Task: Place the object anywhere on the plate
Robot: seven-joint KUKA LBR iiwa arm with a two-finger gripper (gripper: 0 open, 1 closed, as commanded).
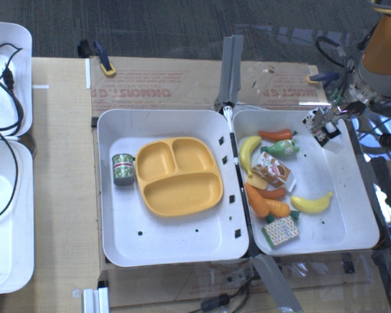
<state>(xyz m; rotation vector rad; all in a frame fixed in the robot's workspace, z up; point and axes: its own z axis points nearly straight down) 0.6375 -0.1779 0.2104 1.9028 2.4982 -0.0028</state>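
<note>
End effector (323, 126) hangs over the right bin's (352, 237) upper right corner; whether it is wide or narrow I cannot tell, and nothing shows in its grasp. To pick well, I judge it should drop on a piece lying apart, such as the small banana (312, 203) toward 6 o'clock from it. The yellow plate (180, 175) lies in the left bin (176, 252), toward 8 o'clock.

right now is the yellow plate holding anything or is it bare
Bare. All three compartments of the yellow plate show plain yellow. The small can stands beside its left edge in the left bin, not on it.
</note>
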